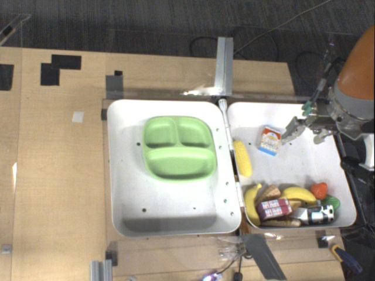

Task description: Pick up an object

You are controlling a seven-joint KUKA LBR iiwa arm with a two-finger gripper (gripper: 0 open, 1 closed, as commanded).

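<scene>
The wooden bench is pale tan with darker seams running across it, and it bears two shallow white bins side by side. The left bin and the right bin touch along their inner rims, where a metal post rises from the far edge of the bench. Black square markings lie flat on the bench surface at its far left, and a small pale patch sits nearer the left bin. Metal brackets show at the bench's near edge, by the bins' corners.
</scene>
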